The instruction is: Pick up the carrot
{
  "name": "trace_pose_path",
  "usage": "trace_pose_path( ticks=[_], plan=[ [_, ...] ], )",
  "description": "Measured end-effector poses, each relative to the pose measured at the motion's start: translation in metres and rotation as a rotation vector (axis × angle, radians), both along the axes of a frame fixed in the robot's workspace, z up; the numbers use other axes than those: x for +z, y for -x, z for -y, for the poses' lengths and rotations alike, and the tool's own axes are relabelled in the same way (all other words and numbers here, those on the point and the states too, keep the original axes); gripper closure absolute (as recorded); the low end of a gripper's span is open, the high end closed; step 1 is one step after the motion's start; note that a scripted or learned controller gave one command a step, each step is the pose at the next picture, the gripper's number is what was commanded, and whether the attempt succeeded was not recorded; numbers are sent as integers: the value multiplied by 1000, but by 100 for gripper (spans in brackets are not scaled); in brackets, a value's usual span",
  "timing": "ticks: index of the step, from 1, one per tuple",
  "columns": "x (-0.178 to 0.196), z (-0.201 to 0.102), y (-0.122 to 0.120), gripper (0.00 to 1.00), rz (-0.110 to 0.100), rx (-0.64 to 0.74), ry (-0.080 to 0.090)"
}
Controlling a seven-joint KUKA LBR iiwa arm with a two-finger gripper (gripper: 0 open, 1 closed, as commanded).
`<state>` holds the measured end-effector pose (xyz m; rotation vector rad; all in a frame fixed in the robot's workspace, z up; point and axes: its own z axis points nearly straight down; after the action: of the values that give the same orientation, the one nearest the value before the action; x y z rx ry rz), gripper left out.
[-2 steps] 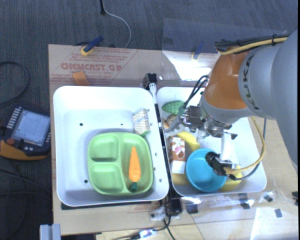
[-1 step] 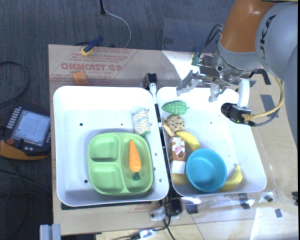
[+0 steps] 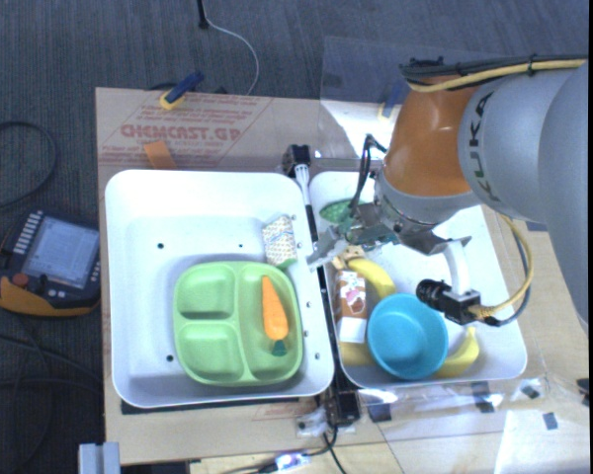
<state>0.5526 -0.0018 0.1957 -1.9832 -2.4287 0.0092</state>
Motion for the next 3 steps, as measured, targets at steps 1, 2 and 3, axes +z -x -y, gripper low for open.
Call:
trace_pose_path(
  ticks=[1, 2, 3],
  plan=[
    [81, -7, -113, 0, 16, 19, 1],
    [48, -7, -39, 0, 4, 180, 0],
    [-15, -84, 17, 0, -1, 319, -4]
  ],
)
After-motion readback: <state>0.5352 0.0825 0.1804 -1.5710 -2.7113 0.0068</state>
